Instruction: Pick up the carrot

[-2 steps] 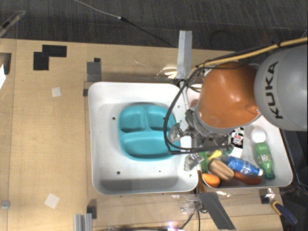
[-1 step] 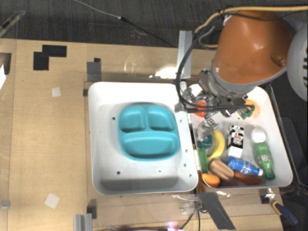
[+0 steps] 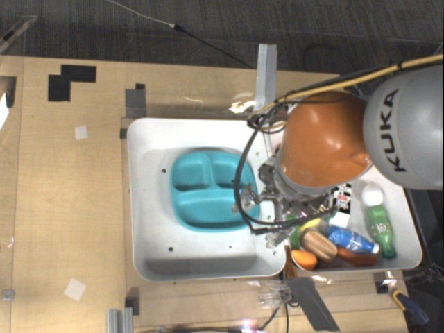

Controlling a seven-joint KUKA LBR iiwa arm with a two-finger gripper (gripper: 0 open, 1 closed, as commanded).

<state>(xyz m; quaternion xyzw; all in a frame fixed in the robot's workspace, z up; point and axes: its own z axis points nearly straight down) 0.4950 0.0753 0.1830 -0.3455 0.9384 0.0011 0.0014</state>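
The carrot (image 3: 303,259), an orange piece, lies at the front left corner of the right bin (image 3: 409,207), half tucked under a tan bun-shaped toy (image 3: 320,243). My gripper (image 3: 294,222) hangs under the orange wrist band at the right bin's left edge. It sits just behind and above the carrot, amid black cables. The wrist hides most of it from this view.
Beside the carrot lie a blue bottle (image 3: 353,241), a green bottle (image 3: 380,229), a red piece (image 3: 358,259) and a yellow piece (image 3: 310,224). A teal divided plate (image 3: 205,189) rests in the left bin (image 3: 149,207). A grey post (image 3: 266,75) stands behind the bins.
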